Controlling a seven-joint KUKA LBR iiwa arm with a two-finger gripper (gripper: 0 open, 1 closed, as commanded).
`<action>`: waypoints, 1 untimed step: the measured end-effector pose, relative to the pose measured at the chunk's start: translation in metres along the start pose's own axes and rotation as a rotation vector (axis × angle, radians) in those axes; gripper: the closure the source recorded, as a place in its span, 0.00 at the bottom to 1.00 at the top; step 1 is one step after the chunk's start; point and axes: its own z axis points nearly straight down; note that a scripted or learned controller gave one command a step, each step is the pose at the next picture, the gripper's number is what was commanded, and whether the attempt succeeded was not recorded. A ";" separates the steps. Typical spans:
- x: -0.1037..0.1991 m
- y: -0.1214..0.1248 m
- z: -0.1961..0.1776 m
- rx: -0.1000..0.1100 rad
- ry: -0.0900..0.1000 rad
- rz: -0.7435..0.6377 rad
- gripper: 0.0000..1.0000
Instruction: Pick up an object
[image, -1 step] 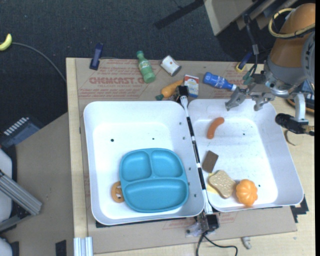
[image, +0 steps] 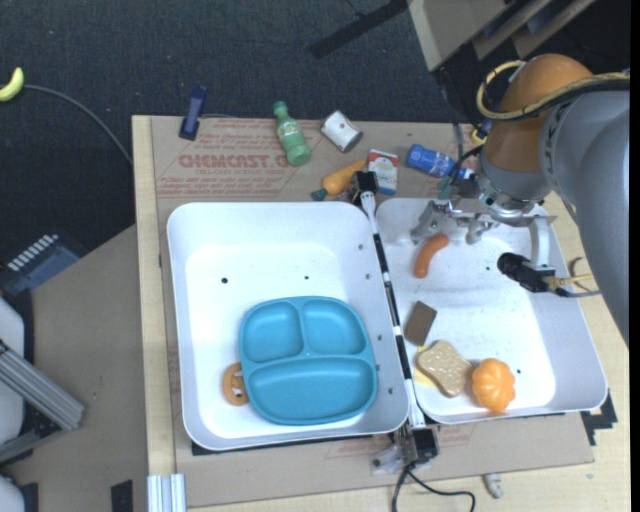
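My gripper (image: 455, 224) hangs over the back of the right bin (image: 560, 340), fingers spread and open, with nothing between them. Just below its left finger an orange-red sausage (image: 431, 256) lies on the bin floor, slanted; whether the finger touches it I cannot tell. Further forward in the same bin lie a brown square piece (image: 420, 321), a slice of bread (image: 445, 367) and an orange (image: 493, 384). The left bin (image: 200, 250) holds a blue divided plate (image: 308, 358) with a small pretzel (image: 234, 384) tucked at its left edge.
Behind the bins, on the cardboard, lie a green bottle (image: 292, 134), a white can (image: 341, 130), a carrot (image: 340, 181), a small carton (image: 381, 170), a blue bottle (image: 432, 160) and a dark blue item (image: 192, 112). The ridge between the bins (image: 388, 290) runs near the sausage.
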 end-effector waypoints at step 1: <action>0.014 0.001 0.022 -0.001 -0.001 0.000 0.00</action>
